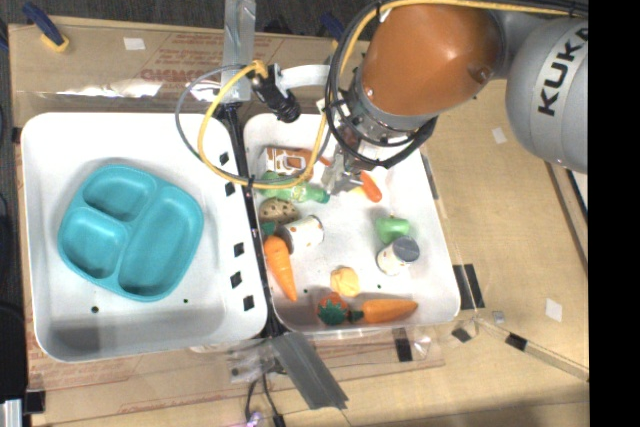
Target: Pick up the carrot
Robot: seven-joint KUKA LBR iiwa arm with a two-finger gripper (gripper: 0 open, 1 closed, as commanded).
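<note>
Two carrots lie in the right bin (pixel 430 215). One carrot (pixel 279 267) lies along the bin's left wall, tip toward the front. A second carrot (pixel 387 310) with a green top lies along the front wall. A small orange piece (pixel 371 187) sits just right of my gripper (pixel 338 179). The gripper hangs low over the back middle of the right bin, under the arm's orange band (pixel 425 55). It is well apart from both carrots. The wrist hides much of the gripper.
Also in the right bin are a small printed box (pixel 287 160), a green item (pixel 300 191), a speckled piece (pixel 277 210), a white and brown piece (pixel 304 233), a green piece (pixel 393 227), a small can (pixel 400 253) and a yellow piece (pixel 345 280). The left bin holds a teal divided plate (pixel 130 230). Cables (pixel 215 115) loop over the divider.
</note>
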